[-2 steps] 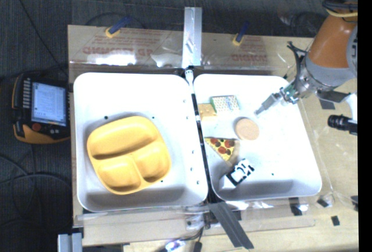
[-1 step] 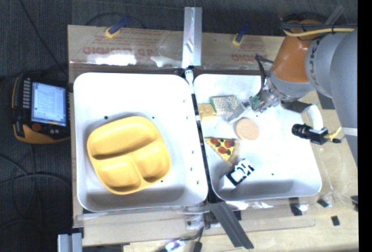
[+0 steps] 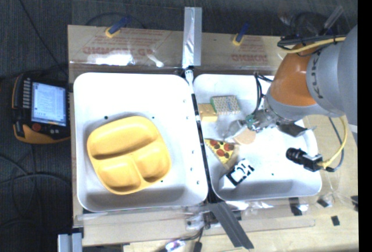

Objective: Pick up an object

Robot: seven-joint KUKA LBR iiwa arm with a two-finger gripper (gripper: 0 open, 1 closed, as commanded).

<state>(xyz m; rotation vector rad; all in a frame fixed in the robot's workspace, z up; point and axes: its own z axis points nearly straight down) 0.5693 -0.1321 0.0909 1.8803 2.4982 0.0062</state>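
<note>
Arm [image 3: 308, 79] reaches in from the right, orange band above the wrist, with the gripper [image 3: 253, 121] low over the upper middle of the right bin [image 3: 290, 187]. The gripper's tip is small and partly masked from this angle, so I cannot tell whether it is spread or pressed together, and nothing can be seen held in it. A tan disc [image 3: 247, 137] lies just beside the gripper, on the near side; contact cannot be judged. A pale, crumpled clear piece [image 3: 229, 128] sits just left of the gripper. Further up the bin there is a sponge [image 3: 225, 104] with a greenish top, and a yellow block [image 3: 206, 110] touches its left edge, close to the divider wall. A pizza slice [image 3: 221, 149] lies flat by the divider, below the clear piece. A black-and-white piece [image 3: 240, 172] lies near the front wall, just right of the slice's tip. The right half of this bin's floor is bare white. The left bin [image 3: 116, 91] holds a yellow tray [image 3: 128, 153] with three compartments, lying flat and turned at an angle, well apart from the gripper. A pendant [image 3: 43, 107] with a lit screen rests on the floor left of the bench.
</note>
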